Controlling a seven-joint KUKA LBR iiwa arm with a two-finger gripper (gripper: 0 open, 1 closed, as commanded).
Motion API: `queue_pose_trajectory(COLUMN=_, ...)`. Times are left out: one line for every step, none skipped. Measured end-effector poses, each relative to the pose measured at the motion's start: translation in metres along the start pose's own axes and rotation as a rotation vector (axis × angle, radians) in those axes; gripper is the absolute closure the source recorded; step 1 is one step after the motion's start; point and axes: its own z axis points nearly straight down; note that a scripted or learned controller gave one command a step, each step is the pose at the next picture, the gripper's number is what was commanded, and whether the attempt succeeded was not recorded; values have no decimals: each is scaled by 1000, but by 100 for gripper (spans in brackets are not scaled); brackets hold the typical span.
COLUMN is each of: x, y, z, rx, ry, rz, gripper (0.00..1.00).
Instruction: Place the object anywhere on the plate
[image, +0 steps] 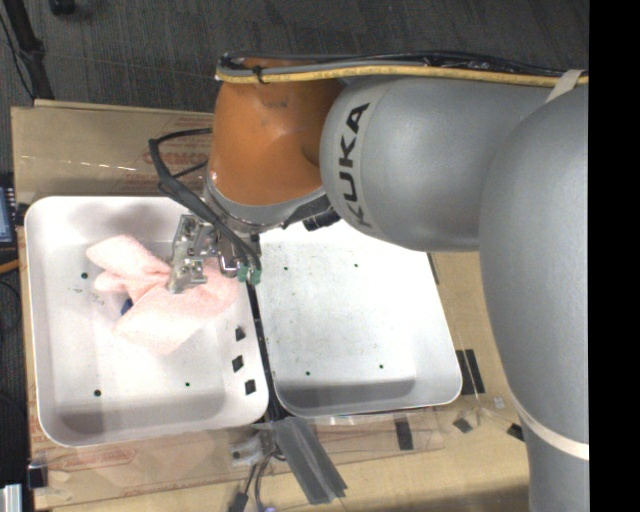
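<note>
**Gripper over cloth, left bin**

While the fingers press into the pink cloth, I cannot tell if they are clenched or released. Gripper sits centre-left of frame. Cloth lies crumpled in the left bin. Right bin is beside it.

A soft pink cloth is lying crumpled in the smooth white plastic bin, beneath the arm's matt grey casing.
</note>
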Motion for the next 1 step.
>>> queue_pose_trajectory(x=0, y=0, z=0, rx=0, ry=0, rz=0, gripper=0)
